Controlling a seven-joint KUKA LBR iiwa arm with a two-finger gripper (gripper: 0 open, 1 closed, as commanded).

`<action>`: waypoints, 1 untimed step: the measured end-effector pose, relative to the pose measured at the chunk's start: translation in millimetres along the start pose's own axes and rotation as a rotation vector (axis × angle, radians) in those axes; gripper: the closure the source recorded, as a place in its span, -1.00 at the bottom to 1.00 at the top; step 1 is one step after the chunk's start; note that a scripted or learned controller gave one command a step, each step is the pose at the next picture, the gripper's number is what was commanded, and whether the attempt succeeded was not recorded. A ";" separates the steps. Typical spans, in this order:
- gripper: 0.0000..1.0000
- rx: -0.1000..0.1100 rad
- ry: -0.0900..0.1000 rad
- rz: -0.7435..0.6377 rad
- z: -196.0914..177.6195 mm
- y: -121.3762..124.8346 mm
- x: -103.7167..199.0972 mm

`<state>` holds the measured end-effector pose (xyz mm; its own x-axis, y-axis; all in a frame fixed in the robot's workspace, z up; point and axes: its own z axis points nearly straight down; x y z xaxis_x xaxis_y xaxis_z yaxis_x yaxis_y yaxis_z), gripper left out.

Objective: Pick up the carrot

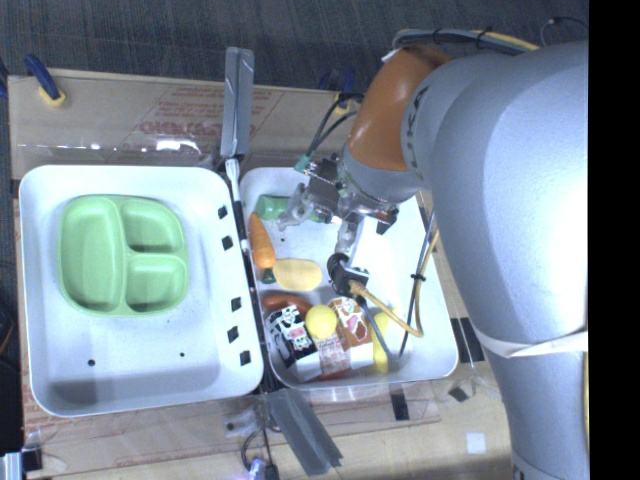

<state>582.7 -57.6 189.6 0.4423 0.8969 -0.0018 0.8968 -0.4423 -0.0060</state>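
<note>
From above, the carrot lies in the right bin, long and orange, close along the bin's left wall. The gripper hangs just up and to the right of the carrot, not touching it. I cannot tell if it is wide or narrow. A green thing sits just above the carrot's top. A pale potato is just right of the carrot. A lemon is lower down. A green plate is far left of the carrot, in the left bin.
</note>
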 end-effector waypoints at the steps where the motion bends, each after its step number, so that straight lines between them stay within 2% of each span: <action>1: -1.00 -0.001 -0.001 -0.034 0.2 -60.7 128.6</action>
